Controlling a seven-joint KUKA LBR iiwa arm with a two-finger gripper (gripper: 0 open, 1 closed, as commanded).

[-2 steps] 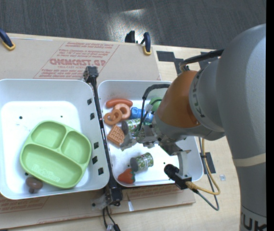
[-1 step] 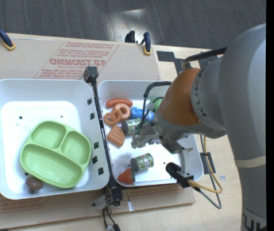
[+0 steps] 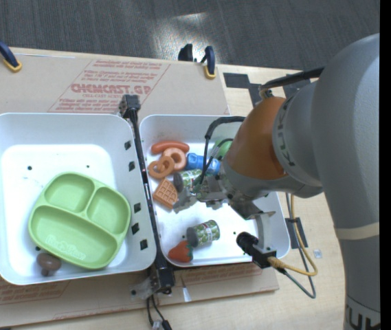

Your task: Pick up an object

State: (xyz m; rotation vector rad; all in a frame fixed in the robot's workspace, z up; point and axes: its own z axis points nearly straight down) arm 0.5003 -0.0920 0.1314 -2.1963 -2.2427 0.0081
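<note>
The right bin (image 3: 271,218) holds several toy foods. A red sausage (image 3: 170,146) and an orange pretzel (image 3: 167,163) lie at its far left, with a blue piece (image 3: 194,161) and a green piece (image 3: 224,146) beside them. A waffle (image 3: 165,194) lies by the left wall and a small can (image 3: 188,180) is just right of it. My gripper (image 3: 194,196) reaches down in the middle of this bin, right beside the can and the waffle. A second can (image 3: 204,233) and a red strawberry (image 3: 180,253) lie nearer the front.
The left bin (image 3: 16,136) holds a green divided plate (image 3: 80,219) and a brown lump (image 3: 47,262) at its front corner. The arm's orange band and grey body cover the right bin's right half. Clamps grip the board's far edge.
</note>
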